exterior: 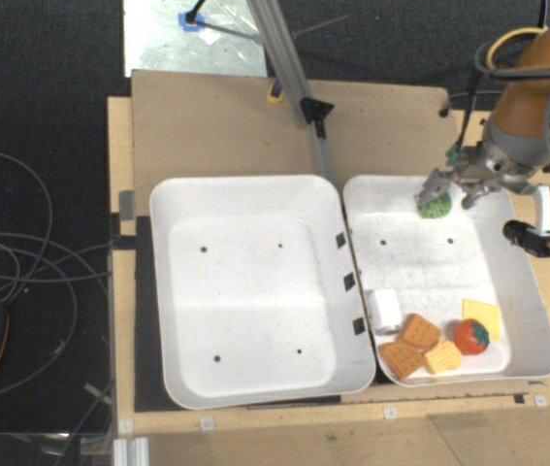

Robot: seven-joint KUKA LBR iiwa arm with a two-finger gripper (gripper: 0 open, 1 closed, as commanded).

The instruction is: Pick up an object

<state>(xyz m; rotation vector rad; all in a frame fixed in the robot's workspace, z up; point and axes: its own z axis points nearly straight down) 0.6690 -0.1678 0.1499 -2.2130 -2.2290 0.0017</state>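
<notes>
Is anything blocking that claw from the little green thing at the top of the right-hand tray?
Nothing visible does. The gripper sits right at the green object near the right bin's far edge; the other toys lie clustered at its near end.

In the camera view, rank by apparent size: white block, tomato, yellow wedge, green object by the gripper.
1. white block
2. tomato and yellow wedge, too alike to separate
3. green object, partly hidden at the gripper, so its rank is uncertain
</notes>
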